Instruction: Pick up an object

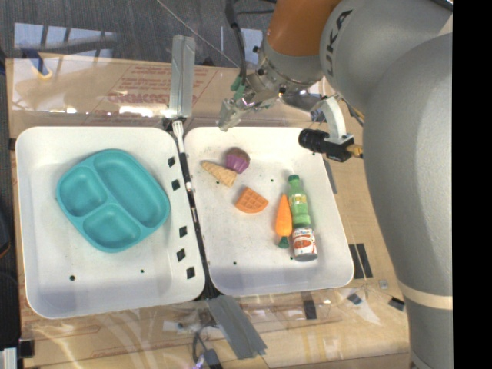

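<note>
A: Well, where do we stand with the tool (231, 116)?

B: It hangs over the back rim of the right bin (338, 271), near that bin's left corner. We cannot tell how it is set, and we see nothing gripped in it.

A: And the nearest thing to take?

B: The ice cream cone (228, 167), we judge. It lies in the right bin just forward of the tool, toward the camera. Its purple scoop sits at the right end and its tan tip points left, so the long axis runs across the bin.

A: What else do we have there?

B: An orange waffle piece (250, 201), a flat wedge with a ribbed face, then a smooth tapered carrot (284, 217) touching a green-capped bottle (300, 223); both lie lengthwise, front to back, well right of the tool.

A: The left bin (31, 206)?

B: It bears a teal divided plate (112, 198), glossy, with three compartments
</note>
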Controlling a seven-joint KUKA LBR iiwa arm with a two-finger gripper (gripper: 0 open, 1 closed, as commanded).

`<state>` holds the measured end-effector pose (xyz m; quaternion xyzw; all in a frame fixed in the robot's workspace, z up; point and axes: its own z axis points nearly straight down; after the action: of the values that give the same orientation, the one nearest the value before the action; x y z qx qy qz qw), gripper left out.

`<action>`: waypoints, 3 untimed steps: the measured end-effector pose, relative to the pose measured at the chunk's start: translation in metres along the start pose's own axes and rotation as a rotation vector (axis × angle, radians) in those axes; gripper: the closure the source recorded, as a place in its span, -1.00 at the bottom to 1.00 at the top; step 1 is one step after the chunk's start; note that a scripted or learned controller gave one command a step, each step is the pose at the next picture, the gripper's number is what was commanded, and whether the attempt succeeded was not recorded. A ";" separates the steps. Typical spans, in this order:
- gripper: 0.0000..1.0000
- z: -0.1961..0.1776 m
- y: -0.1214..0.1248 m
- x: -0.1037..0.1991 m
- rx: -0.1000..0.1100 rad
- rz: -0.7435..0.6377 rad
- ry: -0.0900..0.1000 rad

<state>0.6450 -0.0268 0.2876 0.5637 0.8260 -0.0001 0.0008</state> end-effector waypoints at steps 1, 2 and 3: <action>1.00 0.095 0.005 0.024 0.010 0.301 0.003; 1.00 0.037 -0.008 0.044 0.002 0.525 0.001; 1.00 0.090 0.010 0.066 0.011 0.833 0.001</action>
<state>0.6309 0.0382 0.1972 0.8497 0.5272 -0.0039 -0.0028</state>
